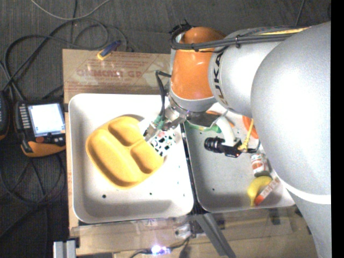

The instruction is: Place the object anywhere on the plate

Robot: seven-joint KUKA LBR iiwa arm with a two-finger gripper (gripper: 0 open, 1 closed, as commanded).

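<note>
One task: object to plate, unfinished.
Gripper (pixel 159 127): hangs at the plate's right edge; finger state cannot be told.
Plate (pixel 124 150): yellow, three compartments, all bare.
Object (pixel 163 141): small patterned item below the gripper, just off the plate rim.
Remaining: setting it on the plate.

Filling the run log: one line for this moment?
gripper at plate's right edge | spotted object beside yellow plate | left bin | not placed

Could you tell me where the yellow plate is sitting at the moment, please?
The yellow plate lies in the left bin, toward its upper middle, with the gripper at its right edge.
</note>
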